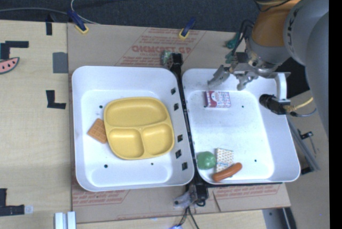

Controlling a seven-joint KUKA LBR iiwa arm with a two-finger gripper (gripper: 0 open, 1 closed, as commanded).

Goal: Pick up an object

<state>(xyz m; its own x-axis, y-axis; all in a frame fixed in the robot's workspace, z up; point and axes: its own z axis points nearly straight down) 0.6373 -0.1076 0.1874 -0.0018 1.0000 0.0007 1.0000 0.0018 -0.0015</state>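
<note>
Left bin (85, 116): holds a yellow divided plate (140, 127) with three hollows, lying flat, and a small tan cracker (98, 130) tucked against its left rim. Plate looks like rigid plastic, light but wide and shallow; awkward for a narrow pincer except at the rim.

Right bin (267, 137): near its far wall lies a small red-and-white carton (217, 99), flat on its side, well apart from the rest. Probably light, thin-walled card or toy plastic, with straight parallel edges; best taken across its short width, squeezed gently to avoid denting. At the near edge, a cluster: a round green toy vegetable (206, 159), a small patterned packet (224, 156) just beside it, and an orange-red sausage (227, 171) touching or nearly touching the packet. Sausage likely smooth and apt to roll; crowding makes a clean hold harder there.

Further right and far: pincer (231, 78) hangs over the far wall of the right bin, fingers (216, 77) spread apart, nothing between them, just beyond the carton. Carton judged the likeliest target.
</note>
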